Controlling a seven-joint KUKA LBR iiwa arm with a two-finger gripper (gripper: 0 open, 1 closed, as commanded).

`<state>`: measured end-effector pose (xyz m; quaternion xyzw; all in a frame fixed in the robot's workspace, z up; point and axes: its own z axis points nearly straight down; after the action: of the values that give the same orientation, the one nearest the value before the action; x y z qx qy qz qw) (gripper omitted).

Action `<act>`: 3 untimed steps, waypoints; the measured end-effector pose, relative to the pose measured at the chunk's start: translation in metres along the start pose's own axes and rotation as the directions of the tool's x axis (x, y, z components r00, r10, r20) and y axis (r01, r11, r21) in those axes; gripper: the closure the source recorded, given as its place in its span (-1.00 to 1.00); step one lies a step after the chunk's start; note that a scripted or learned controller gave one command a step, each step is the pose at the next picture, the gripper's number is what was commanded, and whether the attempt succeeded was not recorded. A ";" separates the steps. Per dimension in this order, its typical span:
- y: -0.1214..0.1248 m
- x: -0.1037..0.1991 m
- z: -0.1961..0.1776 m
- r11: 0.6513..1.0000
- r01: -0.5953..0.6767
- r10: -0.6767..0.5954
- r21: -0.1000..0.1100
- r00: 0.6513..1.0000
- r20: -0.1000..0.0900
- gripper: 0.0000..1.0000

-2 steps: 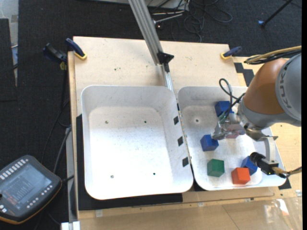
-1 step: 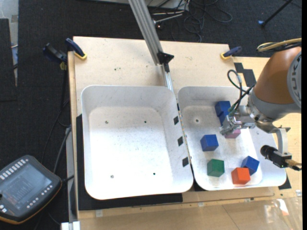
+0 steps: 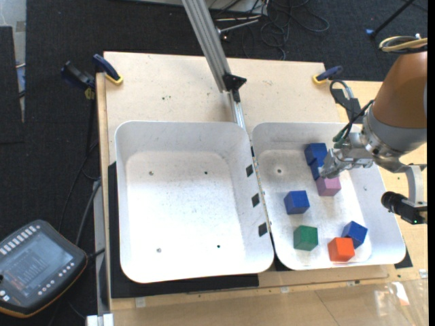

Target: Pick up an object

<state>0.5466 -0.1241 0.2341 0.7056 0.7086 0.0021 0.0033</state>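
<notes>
Left edge of view: pendant (image 3: 34,267) on the floor, screen up. Clamps (image 3: 107,70) at the bench's far corners. Mast (image 3: 207,36) slants down to the seam between the bins.

Left bin (image 3: 126,182): bare white floor with a few dark specks.

Right bin (image 3: 389,240) holds six cubes. Blue cube (image 3: 296,202) near the middle, green cube (image 3: 306,237) just in front of it. Further right, front corner: orange cube (image 3: 341,248) touching a second blue cube (image 3: 355,232). Toward the back: a third blue cube (image 3: 316,155), partly behind the gripper, and a purple cube (image 3: 329,185) just in front of it.

Gripper (image 3: 333,172) is low in the right bin, tip right at the purple cube's top edge, arm (image 3: 401,107) coming in from the right. Jaw state: cannot tell; the fingers blur into the cubes at this resolution.

Progress (judgement): approach done, purple cube looks like the target. No grasp is visible, the cube sits flat on the bin floor, nothing lifted. Left: close, lift clear.

Orientation: target is a cube, so no real long axis. It sits flat, faces turned slightly off the bin walls. Third blue cube is near enough behind it to catch a finger.
</notes>
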 end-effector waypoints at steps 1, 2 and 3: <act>0.002 0.000 -0.050 1.000 0.000 0.000 0.001 1.000 0.000 1.00; 0.013 0.044 -0.048 1.000 0.003 -0.003 0.006 1.000 -0.002 1.00; 0.024 0.091 -0.031 1.000 0.003 -0.003 0.009 1.000 -0.003 1.00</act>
<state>0.5697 -0.0332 0.2648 0.7045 0.7097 -0.0001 -0.0009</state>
